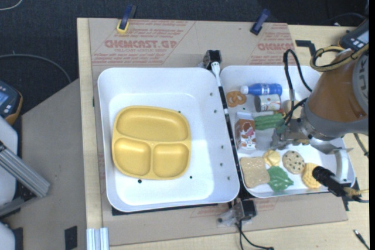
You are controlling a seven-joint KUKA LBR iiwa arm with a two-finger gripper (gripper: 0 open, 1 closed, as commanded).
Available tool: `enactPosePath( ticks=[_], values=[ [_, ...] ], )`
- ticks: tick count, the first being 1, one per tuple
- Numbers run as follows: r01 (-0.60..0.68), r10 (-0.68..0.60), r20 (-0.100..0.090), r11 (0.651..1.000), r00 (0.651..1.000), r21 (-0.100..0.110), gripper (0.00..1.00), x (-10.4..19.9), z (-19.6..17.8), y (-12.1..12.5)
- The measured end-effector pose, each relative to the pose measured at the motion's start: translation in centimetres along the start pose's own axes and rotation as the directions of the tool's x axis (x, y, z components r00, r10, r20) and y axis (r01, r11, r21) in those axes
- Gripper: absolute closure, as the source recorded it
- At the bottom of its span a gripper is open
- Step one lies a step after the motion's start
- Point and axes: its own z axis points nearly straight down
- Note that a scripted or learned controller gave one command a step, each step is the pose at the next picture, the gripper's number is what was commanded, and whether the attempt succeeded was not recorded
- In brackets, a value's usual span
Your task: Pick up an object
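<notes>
On the bench, the right bin (328, 76) is holding toy food; the gripper (287, 136) is hovering there, its grip impossible to tell, nothing visibly lifted yet.

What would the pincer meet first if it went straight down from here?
Probably the bare floor of the right bin between the green item and the round cookie, perhaps grazing the cookie. The pincer hangs over that gap, but depth is unclear.

yellow divided plate (152, 142), white bins (108, 126), blue bottle (263, 89), green leafy toy (279, 179), brown-speckled cookie (292, 161).
</notes>
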Motion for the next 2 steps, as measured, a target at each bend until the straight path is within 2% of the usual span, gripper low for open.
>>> enactPosePath(
  ticks=[1, 2],
  values=[
    [0.003, -0.003, 0.003, 1.0, 1.0, -0.006, 1.0, -0.4, -5.4, 1.1],
    [0.003, -0.003, 0.002, 1.0, 1.0, -0.006, 1.0, -0.2, -9.7, 1.2]
  ],
)
